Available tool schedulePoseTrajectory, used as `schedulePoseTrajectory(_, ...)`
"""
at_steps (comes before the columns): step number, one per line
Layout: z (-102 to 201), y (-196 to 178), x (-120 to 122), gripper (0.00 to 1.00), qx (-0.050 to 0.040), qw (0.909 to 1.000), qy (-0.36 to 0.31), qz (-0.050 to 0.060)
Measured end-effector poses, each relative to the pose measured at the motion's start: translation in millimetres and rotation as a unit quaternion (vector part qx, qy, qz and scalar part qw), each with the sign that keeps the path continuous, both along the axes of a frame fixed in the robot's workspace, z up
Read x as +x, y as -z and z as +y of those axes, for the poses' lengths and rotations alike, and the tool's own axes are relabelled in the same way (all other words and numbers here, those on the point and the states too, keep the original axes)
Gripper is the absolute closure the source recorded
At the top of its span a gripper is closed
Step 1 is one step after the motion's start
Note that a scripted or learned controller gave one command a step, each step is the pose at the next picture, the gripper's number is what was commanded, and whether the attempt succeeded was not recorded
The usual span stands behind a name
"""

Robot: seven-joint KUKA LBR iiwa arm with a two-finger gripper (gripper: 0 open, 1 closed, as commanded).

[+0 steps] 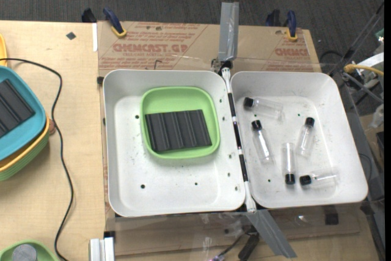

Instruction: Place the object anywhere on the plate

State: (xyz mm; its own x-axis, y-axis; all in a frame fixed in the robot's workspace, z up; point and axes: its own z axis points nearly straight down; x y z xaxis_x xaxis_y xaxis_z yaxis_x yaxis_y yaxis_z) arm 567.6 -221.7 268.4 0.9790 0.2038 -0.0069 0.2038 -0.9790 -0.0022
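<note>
A green square plate (178, 101) rests in the upper middle of the left white bin (122, 192), with a dark ribbed rectangular pad (178, 130) lying on it. In the right white bin (342, 192) lie several clear plastic vials with black caps: one near the top left (264, 106), one below it (261, 139), one at the right (305, 135), one upright in the picture lower down (288, 162), and one along the bottom right (317, 180).
Brown cardboard (159, 43) lies under the bins, held by blue clamps (113, 21). A stack of teal and yellow dishes (18, 125) sits at the far left on the wooden bench, with a black cable (61, 131) beside it. A grey bar (228, 33) stands behind the bins' joint.
</note>
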Motion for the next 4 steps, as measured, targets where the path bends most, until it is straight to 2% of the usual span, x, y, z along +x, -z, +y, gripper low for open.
schedulePoseTrajectory(1,-0.4,-29.6,10.7,0.0,-0.0004,1.0,0.0,-0.001)
schedulePoseTrajectory(2,0.1,-54.4,38.4,0.0,-0.0004,1.0,-0.001,-0.001)
schedulePoseTrajectory(3,0.1,2.8,47.0,0.0,0.0,1.0,0.0,-0.001)
schedulePoseTrajectory(4,38.4,1.4,27.3,0.0,0.0003,1.0,-0.009,-0.001)
